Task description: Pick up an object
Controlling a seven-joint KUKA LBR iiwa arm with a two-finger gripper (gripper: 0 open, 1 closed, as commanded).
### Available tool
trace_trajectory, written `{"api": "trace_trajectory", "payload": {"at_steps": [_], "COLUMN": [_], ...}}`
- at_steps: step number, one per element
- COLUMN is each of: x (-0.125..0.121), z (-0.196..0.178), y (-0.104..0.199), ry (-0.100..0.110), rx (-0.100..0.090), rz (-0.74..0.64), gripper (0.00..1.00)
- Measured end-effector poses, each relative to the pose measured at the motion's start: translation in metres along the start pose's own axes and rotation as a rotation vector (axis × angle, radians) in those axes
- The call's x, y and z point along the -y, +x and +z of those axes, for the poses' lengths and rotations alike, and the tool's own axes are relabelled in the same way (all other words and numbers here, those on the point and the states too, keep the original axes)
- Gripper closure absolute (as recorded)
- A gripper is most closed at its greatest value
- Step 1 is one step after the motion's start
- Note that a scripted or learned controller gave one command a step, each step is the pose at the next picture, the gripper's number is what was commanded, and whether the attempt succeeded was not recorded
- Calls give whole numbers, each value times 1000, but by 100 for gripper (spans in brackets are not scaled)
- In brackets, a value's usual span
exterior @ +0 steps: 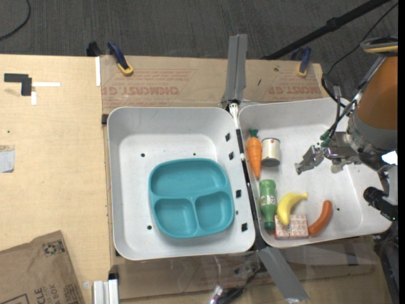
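Note:
The right bin (297, 116) holds a carrot (254, 156), a small can (271, 151), a green bottle (268, 201), a banana (290, 206), a red sausage (319, 216) and a pink-and-white packet (292, 227). My gripper (308, 161) hangs over the middle of this bin, to the right of the can and above the banana, pointing left. Nothing shows between its fingers. The orange-banded wrist stands at the right edge.
The left bin (126, 170) carries a teal divided plate (191, 197). A grey divider bar (236, 68) runs between the bins at the back. Clamps (120, 57) sit on the cardboard behind. A brown paper bag (38, 271) lies at the lower left.

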State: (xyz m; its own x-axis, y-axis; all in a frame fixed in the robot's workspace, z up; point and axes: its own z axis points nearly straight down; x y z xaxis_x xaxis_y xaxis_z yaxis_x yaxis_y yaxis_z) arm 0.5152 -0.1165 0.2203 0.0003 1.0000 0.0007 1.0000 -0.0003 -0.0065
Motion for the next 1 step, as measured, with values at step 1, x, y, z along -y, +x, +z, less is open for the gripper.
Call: {"api": "trace_trajectory", "payload": {"at_steps": [1], "x": [26], "z": [113], "y": [9], "ry": [-18], "rx": [2], "rz": [-3], "gripper": [0]}}
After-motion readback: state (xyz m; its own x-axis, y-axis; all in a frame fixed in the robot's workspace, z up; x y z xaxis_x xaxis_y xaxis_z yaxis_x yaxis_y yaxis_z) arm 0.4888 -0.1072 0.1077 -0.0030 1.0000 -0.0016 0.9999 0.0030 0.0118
